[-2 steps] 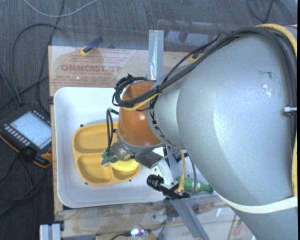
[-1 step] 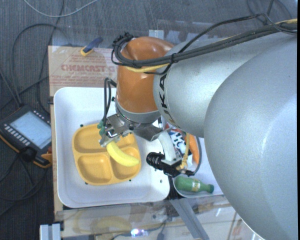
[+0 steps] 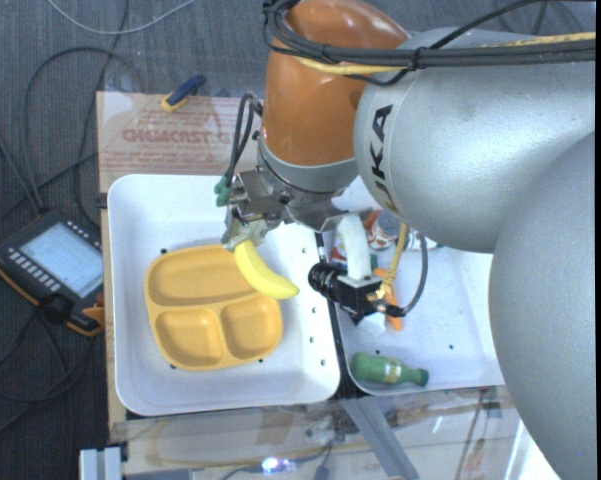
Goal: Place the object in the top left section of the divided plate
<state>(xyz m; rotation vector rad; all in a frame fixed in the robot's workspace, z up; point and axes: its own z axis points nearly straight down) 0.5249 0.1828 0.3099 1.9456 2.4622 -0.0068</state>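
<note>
Camera view showed the tool [image 3: 242, 230] clamped on a banana's [image 3: 264, 274] stem end; it looked light, smooth and easily bruised.

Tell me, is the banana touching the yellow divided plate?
Touching. The camera view shows the banana lying across the right rim of the divided plate, with no gap visible between them.

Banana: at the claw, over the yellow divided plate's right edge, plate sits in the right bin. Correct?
Not quite. The camera view shows the divided plate in the left bin, not the right. The rest holds: the banana is at the claw, over the plate's right edge.
</note>
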